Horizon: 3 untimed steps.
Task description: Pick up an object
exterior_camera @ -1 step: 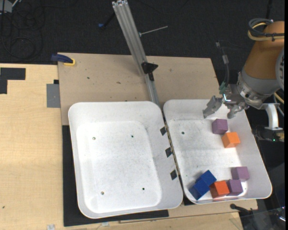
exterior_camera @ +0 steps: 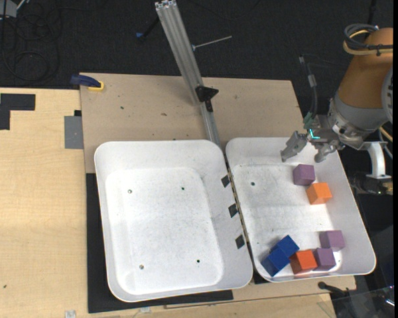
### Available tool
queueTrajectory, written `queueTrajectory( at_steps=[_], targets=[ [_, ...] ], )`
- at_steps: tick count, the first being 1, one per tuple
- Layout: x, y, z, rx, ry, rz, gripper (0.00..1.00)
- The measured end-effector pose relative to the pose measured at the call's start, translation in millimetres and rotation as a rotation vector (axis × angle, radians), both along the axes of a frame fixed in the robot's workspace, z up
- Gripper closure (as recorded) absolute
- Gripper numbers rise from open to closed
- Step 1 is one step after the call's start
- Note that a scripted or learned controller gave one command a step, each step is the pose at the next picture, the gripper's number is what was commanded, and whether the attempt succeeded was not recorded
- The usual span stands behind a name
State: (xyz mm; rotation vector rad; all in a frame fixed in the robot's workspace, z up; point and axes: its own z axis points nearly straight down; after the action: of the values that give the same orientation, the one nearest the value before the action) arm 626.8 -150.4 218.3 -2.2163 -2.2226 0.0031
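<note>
In the right bin (exterior_camera: 272, 204) lie several blocks: a purple one (exterior_camera: 304, 174) and an orange one (exterior_camera: 319, 192) near the back right, and a blue block (exterior_camera: 279, 254), another orange block (exterior_camera: 304, 261) and two purple blocks (exterior_camera: 331, 239) (exterior_camera: 324, 258) at the front. My gripper (exterior_camera: 308, 149) hangs over the bin's back right part, just above and behind the purple block. Its two grey fingers are spread apart with nothing between them.
The left bin (exterior_camera: 162, 217) sits beside the right one, with black clips along the shared edge. A slanted aluminium rail (exterior_camera: 186, 58) rises behind the bins. The wooden bench (exterior_camera: 33, 177) spreads to the left.
</note>
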Motion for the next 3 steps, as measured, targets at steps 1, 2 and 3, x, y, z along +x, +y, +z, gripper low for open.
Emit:
queueTrajectory(
  at_steps=[1, 2, 3],
  targets=[
    [-5.8, 8.4, -60.8, 0.002, 0.006, -0.001, 0.0],
    [-7.6, 11.8, -125.8, 0.001, 0.007, -0.003, 0.0],
    [-7.8, 11.7, -127.8, 0.0, 0.0, -0.006, 0.0]
  ],
)
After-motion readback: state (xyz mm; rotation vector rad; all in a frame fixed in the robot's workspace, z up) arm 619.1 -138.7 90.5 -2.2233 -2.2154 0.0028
